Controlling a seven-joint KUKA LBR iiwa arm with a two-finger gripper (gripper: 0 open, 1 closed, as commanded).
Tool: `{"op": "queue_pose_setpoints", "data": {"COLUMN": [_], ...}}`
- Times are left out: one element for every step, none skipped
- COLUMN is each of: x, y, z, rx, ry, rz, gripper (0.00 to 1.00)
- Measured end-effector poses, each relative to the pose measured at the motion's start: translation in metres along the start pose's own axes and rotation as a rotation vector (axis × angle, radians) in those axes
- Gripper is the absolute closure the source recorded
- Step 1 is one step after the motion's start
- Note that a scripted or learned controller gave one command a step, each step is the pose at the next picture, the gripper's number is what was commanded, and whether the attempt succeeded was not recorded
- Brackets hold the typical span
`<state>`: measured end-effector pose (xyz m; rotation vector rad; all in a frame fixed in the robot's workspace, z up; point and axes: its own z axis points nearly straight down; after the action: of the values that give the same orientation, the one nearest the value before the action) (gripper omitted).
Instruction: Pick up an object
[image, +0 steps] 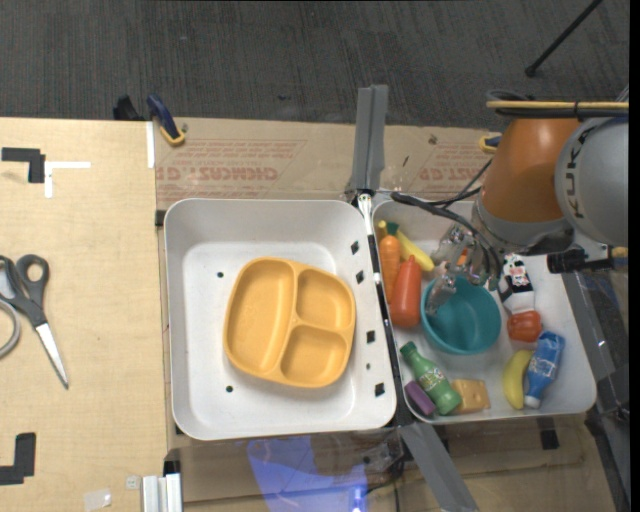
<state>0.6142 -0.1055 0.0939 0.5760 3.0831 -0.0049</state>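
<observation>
The right bin (580, 400) holds several objects. Among them are a teal bowl (465, 320), a red-orange bottle (405, 290), a green bottle (432, 378), a blue bottle (542, 368) and a yellow banana (514, 378). A red tomato (523, 325) and a black-and-white toy (515, 278) lie there too. My gripper (452, 272) hangs low over the bowl's far left rim, between the red-orange bottle and the black-and-white toy. I see nothing lifted out of the bin.
A yellow divided plate (290, 322) lies in the left bin (190, 300). A carrot (389, 250), a small yellow piece (416, 255), a purple item (418, 400) and a tan block (471, 395) crowd the right bin. Scissors (35, 310) lie on the bench at far left.
</observation>
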Motion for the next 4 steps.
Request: {"op": "queue_pose_setpoints", "data": {"x": [0.055,0.036,-0.040,0.002], "y": [-0.111,-0.008,0.006,-0.068], "z": [0.002,0.002,-0.026,0.002], "rx": [-0.001,-0.002,0.003,0.000], "ry": [0.005,0.005,0.009,0.005], "rz": [0.335,0.412,0.587,0.572], "gripper": [0.00,0.00,0.00,0.00]}}
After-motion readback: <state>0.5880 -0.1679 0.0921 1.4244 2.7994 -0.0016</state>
